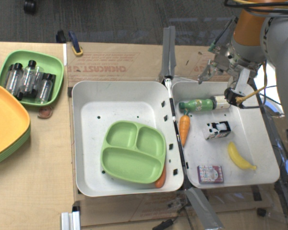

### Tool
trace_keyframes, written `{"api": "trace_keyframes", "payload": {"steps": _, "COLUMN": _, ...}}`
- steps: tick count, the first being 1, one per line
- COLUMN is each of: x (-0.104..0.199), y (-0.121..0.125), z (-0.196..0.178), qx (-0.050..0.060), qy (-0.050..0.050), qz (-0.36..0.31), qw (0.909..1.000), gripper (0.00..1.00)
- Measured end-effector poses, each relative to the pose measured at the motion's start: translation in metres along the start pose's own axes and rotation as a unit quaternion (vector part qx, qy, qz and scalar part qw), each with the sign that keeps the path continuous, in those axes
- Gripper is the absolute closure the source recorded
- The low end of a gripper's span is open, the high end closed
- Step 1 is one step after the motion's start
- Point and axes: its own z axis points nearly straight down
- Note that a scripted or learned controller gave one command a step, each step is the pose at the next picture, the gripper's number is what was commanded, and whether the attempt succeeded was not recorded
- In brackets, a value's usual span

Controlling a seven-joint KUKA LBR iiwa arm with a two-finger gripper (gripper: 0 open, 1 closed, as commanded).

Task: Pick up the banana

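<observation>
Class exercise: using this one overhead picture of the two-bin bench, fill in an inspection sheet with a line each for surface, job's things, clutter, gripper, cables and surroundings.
Surface: two white bins side by side, left bin and right bin, on a brown bench.
Job's things: banana lies loose in the right bin, near its front right corner.
Clutter: right bin also holds a green bottle, a carrot, a black-and-white carton and a pink packet; left bin holds a green divided plate.
Gripper: gripper above the right bin's back edge, apart from the banana, holding nothing.
Cables: yellow cable by the wrist.
Surroundings: green tray of bottles and stacked orange plates at left.
</observation>
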Motion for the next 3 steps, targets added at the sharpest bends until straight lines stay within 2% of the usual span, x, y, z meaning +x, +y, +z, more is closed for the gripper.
{"api": "trace_keyframes", "payload": {"steps": 1, "x": -0.077, "y": -0.061, "z": 0.057, "qx": 0.001, "qy": 0.001, "qz": 0.088, "qw": 0.9961, "gripper": 0.0}}
{"api": "trace_keyframes", "payload": {"steps": 2, "x": -0.119, "y": -0.079, "z": 0.072, "qx": 0.001, "qy": 0.001, "qz": -0.019, "qw": 0.9998, "gripper": 0.0}}
{"api": "trace_keyframes", "payload": {"steps": 3, "x": -0.061, "y": -0.064, "z": 0.101, "qx": 0.0, "qy": 0.001, "qz": 0.009, "qw": 1.0, "gripper": 0.0}}
